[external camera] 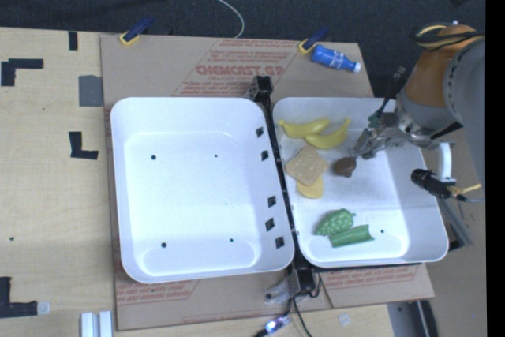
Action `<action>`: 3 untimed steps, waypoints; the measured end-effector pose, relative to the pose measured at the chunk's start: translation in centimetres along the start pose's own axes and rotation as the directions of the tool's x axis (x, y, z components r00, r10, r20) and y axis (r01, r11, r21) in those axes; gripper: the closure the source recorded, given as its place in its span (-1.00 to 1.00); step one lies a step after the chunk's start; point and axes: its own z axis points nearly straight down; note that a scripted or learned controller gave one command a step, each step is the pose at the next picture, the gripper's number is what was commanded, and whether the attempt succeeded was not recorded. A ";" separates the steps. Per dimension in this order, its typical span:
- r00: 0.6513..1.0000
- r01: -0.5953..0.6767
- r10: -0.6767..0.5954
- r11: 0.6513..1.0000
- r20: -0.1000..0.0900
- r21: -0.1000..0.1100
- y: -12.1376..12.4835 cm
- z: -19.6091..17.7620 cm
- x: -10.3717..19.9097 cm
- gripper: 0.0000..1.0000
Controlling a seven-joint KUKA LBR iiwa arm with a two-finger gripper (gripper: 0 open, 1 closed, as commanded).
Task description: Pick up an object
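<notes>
- The wooden bench (47, 193) carried a cardboard sheet (229, 67) printed in red.
- Two white bins sat side by side on the sheet: the left bin (189, 185) and the right bin (394, 209).
- A blue bottle (334, 58) lay near the sheet's far right corner.

Two white bins sit side by side on the desk (47, 170); the left bin (189, 193) shows a bare floor. In the right bin (418, 249), two bananas (316, 130) lie near its far edge, a tan slice (305, 166) overlaps a yellow piece (312, 187) beside the dividing wall, and green items (343, 227) lie toward the near edge. The pincer (365, 147) hangs just beside a small brown object (344, 166). A blue bottle (334, 58) lies on the cardboard beyond the bins.
</notes>
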 end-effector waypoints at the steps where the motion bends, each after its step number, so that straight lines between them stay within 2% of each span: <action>1: 1.000 0.000 0.000 1.000 0.002 -0.003 1.3 -2.0 -0.1 1.00; 3: 1.000 0.001 -0.001 1.000 0.003 -0.002 1.3 -3.9 0.0 1.00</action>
